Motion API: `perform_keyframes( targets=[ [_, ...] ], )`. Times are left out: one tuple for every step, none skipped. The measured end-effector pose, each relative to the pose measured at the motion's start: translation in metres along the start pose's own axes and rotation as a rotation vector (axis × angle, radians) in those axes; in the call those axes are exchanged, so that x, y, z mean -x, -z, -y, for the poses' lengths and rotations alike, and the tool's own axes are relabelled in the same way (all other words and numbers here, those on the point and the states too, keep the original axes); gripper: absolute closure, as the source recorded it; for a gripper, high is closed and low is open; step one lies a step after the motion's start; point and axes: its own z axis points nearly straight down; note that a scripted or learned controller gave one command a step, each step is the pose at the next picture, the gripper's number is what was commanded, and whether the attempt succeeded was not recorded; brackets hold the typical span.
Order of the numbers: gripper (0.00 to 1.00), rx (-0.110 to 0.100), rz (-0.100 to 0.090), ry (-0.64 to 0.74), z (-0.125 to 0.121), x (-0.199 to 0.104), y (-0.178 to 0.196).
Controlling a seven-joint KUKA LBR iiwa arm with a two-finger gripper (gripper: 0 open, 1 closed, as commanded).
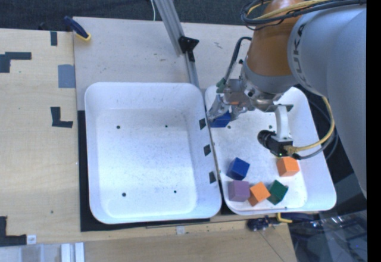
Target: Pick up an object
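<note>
And the gripper (225, 111) hangs over the right bin (315, 192), fingers closed round a blue block (220, 119) (lifted near the left rim).

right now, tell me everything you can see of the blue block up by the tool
The blue block looks like a small, matte, solid-coloured cube, partly hidden by the tool just above it. It sits at the upper left of the right bin, close to the wall shared with the left bin. Whether it rests on the floor or is gripped cannot be told. It lies apart from the other blocks lower down.
</note>
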Motion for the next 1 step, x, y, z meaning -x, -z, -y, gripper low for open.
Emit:
perform_keyframes(
  targets=[
    [1.0, 0.002, -0.001, 0.003, 0.0017, -0.0562, 0.0139]
  ],
)
